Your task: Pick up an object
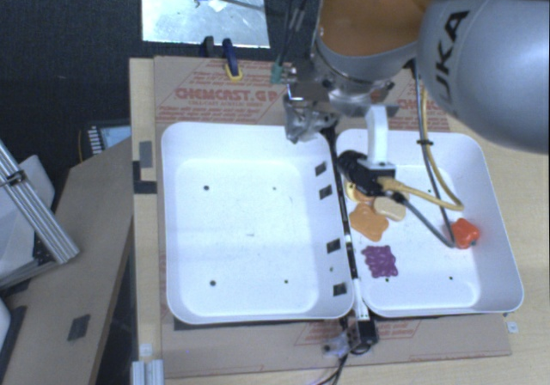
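The gripper [302, 125] is positioned over the left bin's [241, 229] far corner; its grip state cannot be determined. An orange piece [369, 221] and a purple cluster [380, 260] are contained in the right bin [485, 284].

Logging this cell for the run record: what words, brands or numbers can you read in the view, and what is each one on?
"CHEMCAST", red print on the brown sheet at the back of the bench; the letters after it are unclear.
"UKA", dark letters running sideways on the grey arm; the start is cut off.
Red print along the sheet's front edge: too blurred to read.
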Controlling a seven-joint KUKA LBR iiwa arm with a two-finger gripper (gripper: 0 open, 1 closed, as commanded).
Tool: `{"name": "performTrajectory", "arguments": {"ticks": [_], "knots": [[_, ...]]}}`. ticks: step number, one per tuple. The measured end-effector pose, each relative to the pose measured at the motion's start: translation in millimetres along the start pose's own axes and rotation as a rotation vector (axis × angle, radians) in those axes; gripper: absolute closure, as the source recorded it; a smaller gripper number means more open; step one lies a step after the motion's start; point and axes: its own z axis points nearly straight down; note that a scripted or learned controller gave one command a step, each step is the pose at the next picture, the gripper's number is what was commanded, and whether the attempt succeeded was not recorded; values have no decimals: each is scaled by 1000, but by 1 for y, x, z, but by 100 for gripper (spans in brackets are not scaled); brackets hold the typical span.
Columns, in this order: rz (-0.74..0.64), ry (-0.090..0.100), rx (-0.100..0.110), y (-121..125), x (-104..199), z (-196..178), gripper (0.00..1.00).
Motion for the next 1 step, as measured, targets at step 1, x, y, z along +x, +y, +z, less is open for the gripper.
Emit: {"name": "performTrajectory", "arguments": {"ticks": [1], "knots": [[-1,4,-13,-49,-28,-114,100]]}}
